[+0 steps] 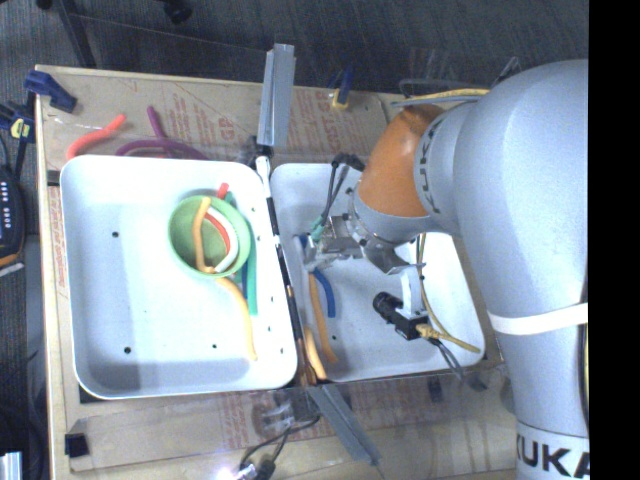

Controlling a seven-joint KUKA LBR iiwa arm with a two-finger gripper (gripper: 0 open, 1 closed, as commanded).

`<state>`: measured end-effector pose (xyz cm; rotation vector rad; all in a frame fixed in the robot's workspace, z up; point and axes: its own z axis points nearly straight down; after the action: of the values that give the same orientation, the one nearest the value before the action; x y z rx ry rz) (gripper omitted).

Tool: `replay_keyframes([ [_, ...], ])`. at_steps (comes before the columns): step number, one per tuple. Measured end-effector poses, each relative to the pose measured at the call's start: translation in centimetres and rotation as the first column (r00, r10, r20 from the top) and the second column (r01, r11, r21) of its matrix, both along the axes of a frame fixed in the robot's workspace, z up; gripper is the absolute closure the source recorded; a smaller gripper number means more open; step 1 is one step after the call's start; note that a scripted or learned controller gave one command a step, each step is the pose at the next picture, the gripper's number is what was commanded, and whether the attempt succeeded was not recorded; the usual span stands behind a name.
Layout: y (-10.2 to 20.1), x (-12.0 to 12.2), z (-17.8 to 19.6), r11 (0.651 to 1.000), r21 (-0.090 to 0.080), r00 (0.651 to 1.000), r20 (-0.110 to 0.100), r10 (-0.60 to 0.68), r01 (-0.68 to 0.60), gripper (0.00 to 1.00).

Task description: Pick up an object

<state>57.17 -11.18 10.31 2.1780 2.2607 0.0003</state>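
Observation:
My gripper hangs low over the left part of the right bin, close to the wall between the two bins. Just below it lies a blue curved piece, and an orange strip runs along that bin's left wall. In the left bin sits a green bowl with a red and an orange piece in it. A green stick and a yellow strip lie beside the bowl. The arm hides much of the right bin.
A grey metal bar stands at the back between the bins. An orange piece and a purple hose lie on the bench behind the left bin. A black connector with a yellow cable hangs from the wrist.

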Motion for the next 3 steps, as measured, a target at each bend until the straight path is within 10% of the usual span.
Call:
replay_keyframes([
  [1,-0.09,-0.03,0.01,1.000,-0.001,1.000,0.000,-0.001,0.001,0.00],
  [2,0.00,-0.02,0.93,1.000,-0.001,1.000,0.000,0.001,-0.001,1.00],
  [3,0.01,-0.02,0.93,1.000,-0.001,1.000,0.000,0.002,-0.002,0.00],
])
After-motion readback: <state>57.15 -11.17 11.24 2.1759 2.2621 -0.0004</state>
